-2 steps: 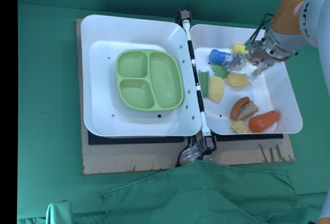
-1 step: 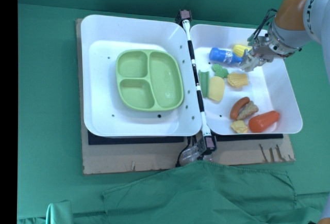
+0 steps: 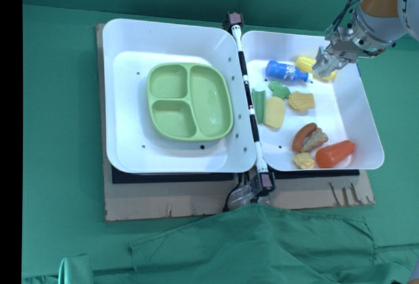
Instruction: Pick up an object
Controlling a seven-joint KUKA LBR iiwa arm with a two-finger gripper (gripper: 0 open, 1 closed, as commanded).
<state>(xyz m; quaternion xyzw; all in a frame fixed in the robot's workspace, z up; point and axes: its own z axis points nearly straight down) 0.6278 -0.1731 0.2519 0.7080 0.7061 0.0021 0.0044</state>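
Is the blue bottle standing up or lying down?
Lying down. The blue bottle rests on its side on the floor of the right bin, its long body stretched sideways, beside the gripper.

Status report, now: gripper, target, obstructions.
Gripper low over right bin, far corner, on the yellow corn piece. Nothing seen lifted. Blue bottle lies close alongside, crowding the pick. Green divided plate alone in left bin.

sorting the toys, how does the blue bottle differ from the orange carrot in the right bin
The blue bottle lies near the bin's far side, close to the gripper; the orange carrot lies at the near corner. The bottle carries a white label; the carrot is plain. Both lie on their sides.
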